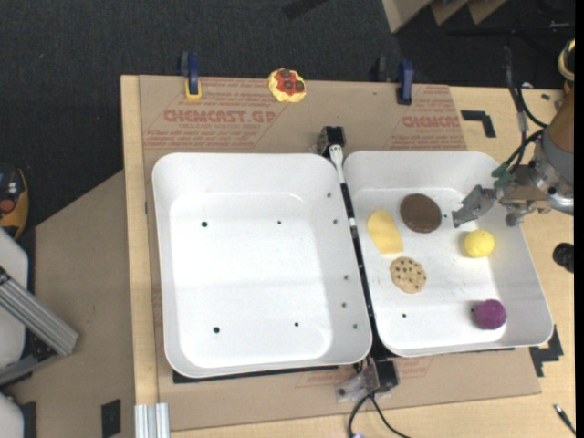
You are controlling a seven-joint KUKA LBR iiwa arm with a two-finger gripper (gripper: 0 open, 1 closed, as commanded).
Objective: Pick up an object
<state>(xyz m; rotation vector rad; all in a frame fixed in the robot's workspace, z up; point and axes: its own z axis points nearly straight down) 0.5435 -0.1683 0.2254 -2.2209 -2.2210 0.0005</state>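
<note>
Yellow ball [478,243] lies in the right bin [525,327], just below the gripper [488,199]. Judged light, round, likely to roll; best taken across its middle. Brown disc [421,213] and cookie [408,275] sit nearby. Jaws' state cannot be told.

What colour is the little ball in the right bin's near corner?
Purple ball, seen in the camera view.

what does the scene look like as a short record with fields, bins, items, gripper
left bin: white, shallow
right bin: white, holds five items
items: brown disc, yellow block, yellow ball, chip cookie, purple ball
gripper: above the right bin's upper right, between brown disc and yellow ball, holding nothing
outside bins: small red and yellow item on the board's far edge
</note>
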